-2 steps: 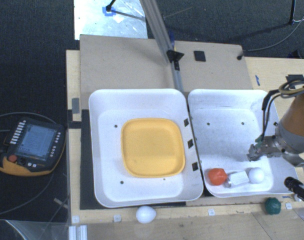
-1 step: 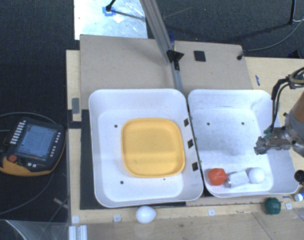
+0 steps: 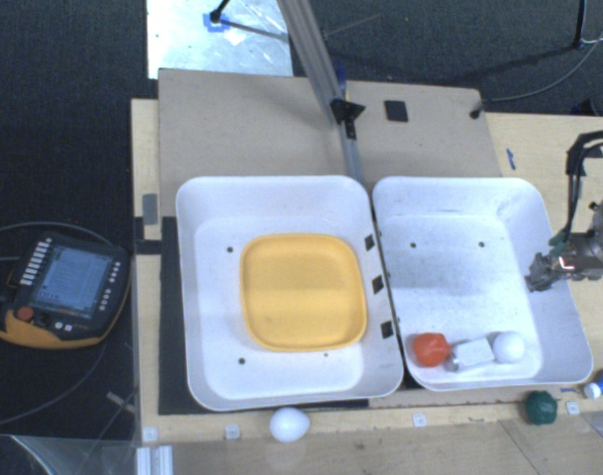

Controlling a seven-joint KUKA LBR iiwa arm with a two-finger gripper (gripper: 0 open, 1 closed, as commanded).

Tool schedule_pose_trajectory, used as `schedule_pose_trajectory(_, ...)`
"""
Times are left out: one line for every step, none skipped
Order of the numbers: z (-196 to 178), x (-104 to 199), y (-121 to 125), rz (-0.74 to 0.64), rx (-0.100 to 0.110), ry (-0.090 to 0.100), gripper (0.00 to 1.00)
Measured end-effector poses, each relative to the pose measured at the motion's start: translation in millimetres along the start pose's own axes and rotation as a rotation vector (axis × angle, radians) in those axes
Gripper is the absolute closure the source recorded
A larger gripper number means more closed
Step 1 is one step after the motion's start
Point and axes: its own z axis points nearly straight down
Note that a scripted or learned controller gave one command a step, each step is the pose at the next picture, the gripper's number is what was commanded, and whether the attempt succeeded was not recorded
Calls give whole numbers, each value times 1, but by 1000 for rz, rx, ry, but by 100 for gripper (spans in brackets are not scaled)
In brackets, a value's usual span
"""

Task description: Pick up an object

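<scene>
The right bin holds three small things along its front wall: a red lump, a white block and a white ball, lying close together. My gripper hangs over the right rim of this bin, well behind and to the right of those objects and touching none of them. The arm enters from the right edge. A yellow square plate lies in the middle of the left bin.
On the bench in front of the bins lie a white egg-shaped thing, a dark green ball and a blue item. A teach pendant sits on the floor at left. A slanted metal pole rises behind the bins.
</scene>
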Motion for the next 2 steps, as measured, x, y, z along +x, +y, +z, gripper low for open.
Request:
schedule_pose_trajectory(-53, 0, 1, -1, -1, 0, 100)
schedule_pose_trajectory(-53, 56, 23, -5, 3, 2, 100)
